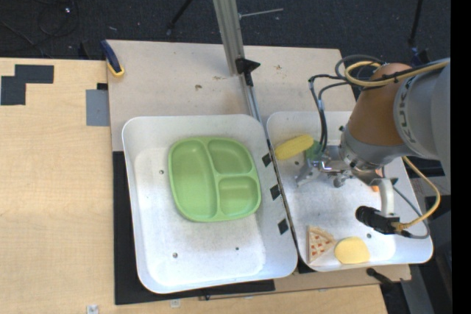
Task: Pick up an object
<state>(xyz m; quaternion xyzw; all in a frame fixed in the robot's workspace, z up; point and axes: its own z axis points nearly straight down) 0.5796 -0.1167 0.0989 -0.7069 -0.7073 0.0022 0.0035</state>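
A green divided plate (215, 179) is seen lying flat in the left bin (147, 261). In the right bin (412, 250), a yellow block (294, 145) lies at the far left corner, and 2 small items, a pizza-slice toy (319, 243) and a yellow lemon-like piece (352, 251), rest at the near edge. The gripper (324, 167) is held low just beside the yellow block; nothing is seen between its fingers, and their spread cannot be told. A clean grasp is best served by centring over the block before closing.

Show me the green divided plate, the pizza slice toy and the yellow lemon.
green divided plate (215, 179), camera view, centre divider.
pizza slice toy (319, 243), camera view, middle of the slice.
yellow lemon (352, 251), camera view, its top.
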